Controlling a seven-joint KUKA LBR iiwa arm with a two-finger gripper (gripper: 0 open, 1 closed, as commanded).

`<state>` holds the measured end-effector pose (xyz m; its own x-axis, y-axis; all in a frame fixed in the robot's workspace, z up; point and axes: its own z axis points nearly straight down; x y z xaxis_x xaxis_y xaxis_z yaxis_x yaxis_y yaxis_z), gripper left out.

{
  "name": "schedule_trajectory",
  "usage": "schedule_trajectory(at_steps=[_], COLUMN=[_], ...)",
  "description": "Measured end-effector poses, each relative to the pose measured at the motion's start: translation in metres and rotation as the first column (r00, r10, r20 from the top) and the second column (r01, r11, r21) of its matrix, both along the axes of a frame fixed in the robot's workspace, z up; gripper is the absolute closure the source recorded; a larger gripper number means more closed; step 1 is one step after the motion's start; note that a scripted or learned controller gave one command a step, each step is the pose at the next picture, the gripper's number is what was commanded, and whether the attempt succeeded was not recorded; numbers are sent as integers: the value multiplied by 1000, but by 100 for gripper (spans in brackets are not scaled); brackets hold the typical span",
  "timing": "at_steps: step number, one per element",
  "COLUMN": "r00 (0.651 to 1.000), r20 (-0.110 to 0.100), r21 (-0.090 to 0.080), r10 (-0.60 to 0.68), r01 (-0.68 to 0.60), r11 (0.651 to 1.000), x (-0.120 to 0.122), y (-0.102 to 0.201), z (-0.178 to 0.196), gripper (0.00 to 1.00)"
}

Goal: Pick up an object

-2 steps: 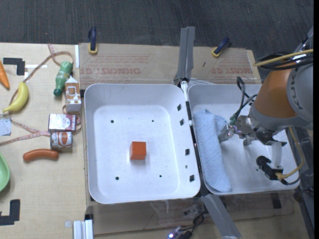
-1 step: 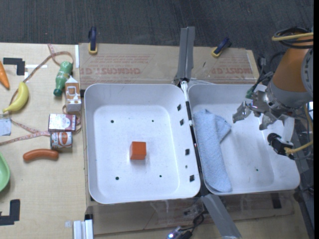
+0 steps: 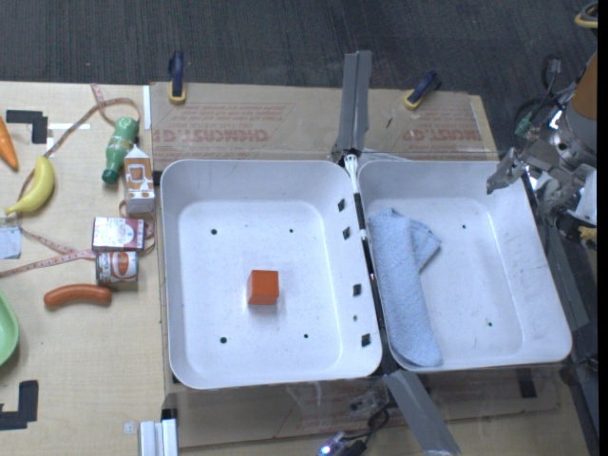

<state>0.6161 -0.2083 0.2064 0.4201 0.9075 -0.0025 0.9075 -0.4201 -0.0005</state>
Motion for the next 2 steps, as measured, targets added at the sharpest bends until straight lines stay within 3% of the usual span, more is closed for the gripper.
schedule_trajectory(at_steps=[1,2], r00=[998,999], r20=[2,1], r21=[0,0], r10=[-59,-34], r01=[59,34], r11=[998,999], x=[43,8], y=[42,6], z=[-113,-4], gripper=[0,0])
